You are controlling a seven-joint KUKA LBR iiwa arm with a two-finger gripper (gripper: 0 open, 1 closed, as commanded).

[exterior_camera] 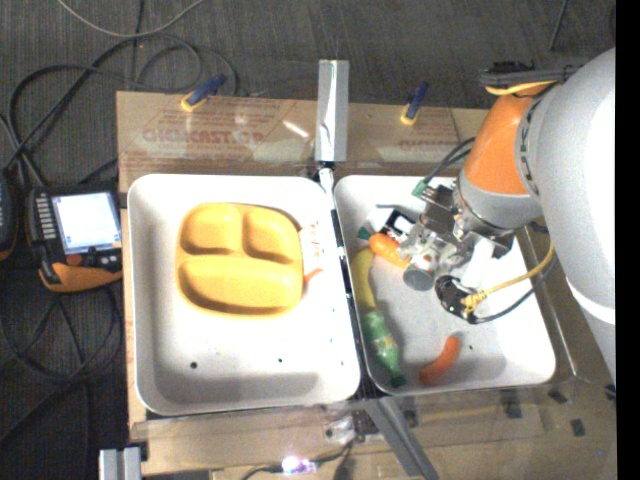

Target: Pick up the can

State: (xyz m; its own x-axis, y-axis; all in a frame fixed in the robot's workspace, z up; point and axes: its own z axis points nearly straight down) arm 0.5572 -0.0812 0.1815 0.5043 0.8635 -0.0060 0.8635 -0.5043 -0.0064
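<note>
Can [418, 271] sits directly under the gripper [432, 253] in the right bin [520, 358]; whether its jaws grip cannot be told.

From my screen the gripper [432, 251] blocks whatever sits directly beneath it, so I can't make out the can. Left of it, an orange object [384, 245] is partly hidden, identity unclear.

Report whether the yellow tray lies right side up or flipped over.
Right side up. The yellow tray lies flat in the bin on the view's left, with the hollows of its compartments facing the camera.
</note>
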